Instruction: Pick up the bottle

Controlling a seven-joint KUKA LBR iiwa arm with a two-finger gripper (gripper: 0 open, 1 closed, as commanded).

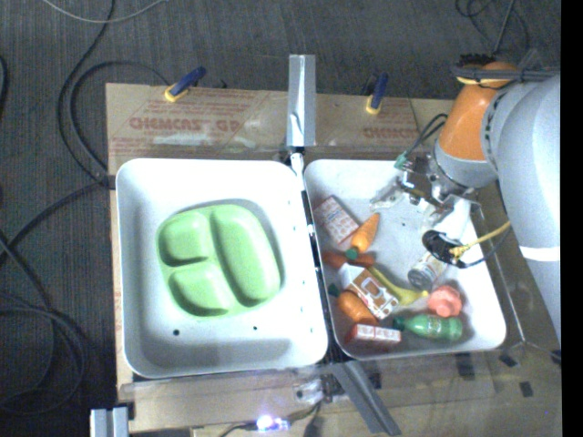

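Bottle, green and lying on its side, sits at the near edge of the right bin, its neck pointing left toward a small red-and-white packet. Just behind it rests a pinkish-red round toy, and beside that a yellow banana. The tool hangs over the far part of the same bin, well apart from the bottle, with the clutter of toys between them. From where I stand I cannot tell whether the tool is released or clenched; nothing shows between its tips. The grey arm with its orange band reaches in from the right. Under the tool's near side lies a small silver can, tilted, next to a black loop of cable. An orange carrot lies toward the bin's middle, a printed carton just left of it. The left bin carries a green divided tray. Both bins rest on the desk.
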